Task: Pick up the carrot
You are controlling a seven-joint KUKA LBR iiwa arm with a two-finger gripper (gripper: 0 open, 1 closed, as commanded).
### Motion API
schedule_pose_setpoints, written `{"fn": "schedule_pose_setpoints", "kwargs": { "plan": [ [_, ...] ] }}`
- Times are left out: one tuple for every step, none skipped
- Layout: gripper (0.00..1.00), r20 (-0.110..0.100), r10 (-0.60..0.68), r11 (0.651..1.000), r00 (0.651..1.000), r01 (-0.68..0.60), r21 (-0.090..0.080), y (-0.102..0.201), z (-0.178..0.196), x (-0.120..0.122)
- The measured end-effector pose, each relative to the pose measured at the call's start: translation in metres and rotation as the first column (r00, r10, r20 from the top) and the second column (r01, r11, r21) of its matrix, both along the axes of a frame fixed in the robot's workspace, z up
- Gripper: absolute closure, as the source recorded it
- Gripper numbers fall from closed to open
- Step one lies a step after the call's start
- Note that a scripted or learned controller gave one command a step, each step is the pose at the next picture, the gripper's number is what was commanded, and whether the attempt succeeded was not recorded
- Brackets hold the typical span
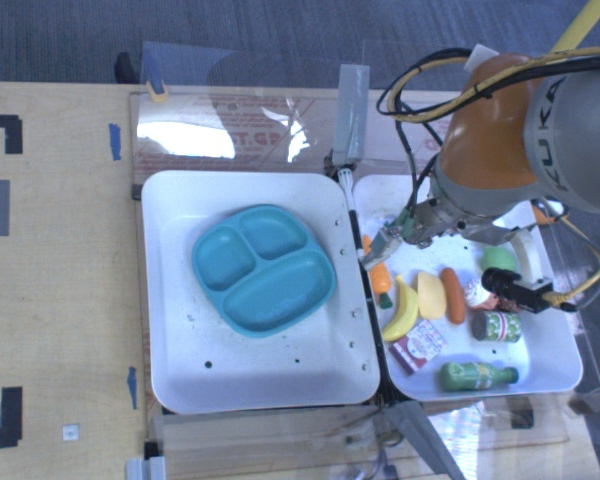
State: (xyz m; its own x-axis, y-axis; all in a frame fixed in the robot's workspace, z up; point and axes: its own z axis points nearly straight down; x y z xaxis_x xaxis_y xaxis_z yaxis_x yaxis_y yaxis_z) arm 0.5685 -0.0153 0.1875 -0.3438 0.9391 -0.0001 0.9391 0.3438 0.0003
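Note:
The carrot (381,280) is a small orange piece with a green end, lying at the left edge of the right bin (560,368), beside the divider. My gripper (381,247) hangs just above it, at the end of the grey and orange arm (490,138) that comes in from the right. The gripper's tip sits right over the carrot's upper end and hides part of it. I cannot make out contact between them.
Next to the carrot lie a banana (404,311), a pale yellow piece (430,296) and a sausage (454,296). A red and white packet (420,346), green bottle (478,374), can (496,326) and green ball (499,260) fill the right bin. The left bin (180,368) holds a blue divided plate (265,268).

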Motion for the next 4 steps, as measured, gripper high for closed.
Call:
{"fn": "schedule_pose_setpoints", "kwargs": {
  "plan": [
    [0.00,0.002,0.195,0.981,0.981,-0.195,-0.001,0.017,-0.004,0.038],
    [0.00,0.009,0.100,0.995,0.995,-0.100,-0.001,0.014,0.090,0.043],
    [0.00,-0.006,0.277,0.961,0.961,-0.277,0.002,0.024,-0.007,0.009],
    [0.00,0.003,0.653,0.757,0.757,-0.653,-0.003,-0.001,-0.004,0.025]
  ]
}}
